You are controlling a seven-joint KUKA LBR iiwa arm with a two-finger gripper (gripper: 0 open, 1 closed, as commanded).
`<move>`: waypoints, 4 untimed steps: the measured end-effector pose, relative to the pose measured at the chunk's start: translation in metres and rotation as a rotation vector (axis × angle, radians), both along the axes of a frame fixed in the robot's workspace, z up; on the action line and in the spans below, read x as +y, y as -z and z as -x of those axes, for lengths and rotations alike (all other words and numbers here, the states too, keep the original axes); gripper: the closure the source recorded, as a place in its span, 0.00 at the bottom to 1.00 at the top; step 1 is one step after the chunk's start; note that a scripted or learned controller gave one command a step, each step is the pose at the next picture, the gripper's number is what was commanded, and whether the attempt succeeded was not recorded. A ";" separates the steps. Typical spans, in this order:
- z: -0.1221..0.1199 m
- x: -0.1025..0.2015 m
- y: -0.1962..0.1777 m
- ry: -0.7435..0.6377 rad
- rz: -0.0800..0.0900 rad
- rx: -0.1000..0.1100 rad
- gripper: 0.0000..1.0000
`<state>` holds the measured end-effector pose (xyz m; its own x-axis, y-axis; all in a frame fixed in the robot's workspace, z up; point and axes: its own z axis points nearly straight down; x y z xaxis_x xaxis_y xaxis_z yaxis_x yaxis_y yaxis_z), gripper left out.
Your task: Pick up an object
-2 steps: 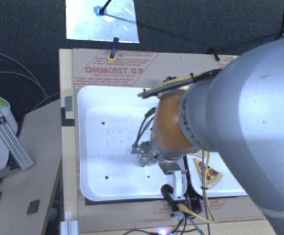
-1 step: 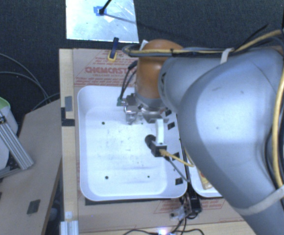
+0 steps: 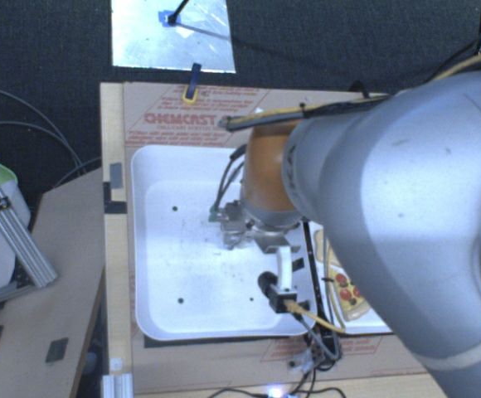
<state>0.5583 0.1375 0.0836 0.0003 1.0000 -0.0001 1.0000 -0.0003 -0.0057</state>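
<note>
1. A bench topped with printed cardboard (image 3: 182, 118) carries two shallow white bins; dark carpet lies beyond, with a shiny metal sheet (image 3: 172, 21) at the far edge.

2. The grey arm (image 3: 406, 214) sweeps in from the right, its orange band (image 3: 265, 172) above the wrist, and covers most of the right bin (image 3: 365, 326).

3. The gripper (image 3: 239, 237) hangs low over the middle of the left bin (image 3: 166, 222). Whether its pincer is wide, narrow or closed on anything cannot be told; the wrist and cables hide it.

4. A flat item printed like a pizza slice (image 3: 348, 293) lies in the right bin, just beside the arm, apart from the gripper.

5. Judged from this, the pick looks unfinished: nothing is visibly lifted, and the left bin's floor under the gripper shows only small dark specks.
</note>
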 end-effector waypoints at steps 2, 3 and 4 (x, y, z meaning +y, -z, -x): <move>0.009 0.064 -0.002 -0.010 -0.004 -0.013 1.00; 0.074 0.041 -0.001 0.000 0.000 -0.003 1.00; -0.014 0.046 -0.137 -0.004 -0.005 -0.027 1.00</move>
<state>0.5726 0.1837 0.2203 -0.0039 1.0000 0.0046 0.9998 0.0038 0.0211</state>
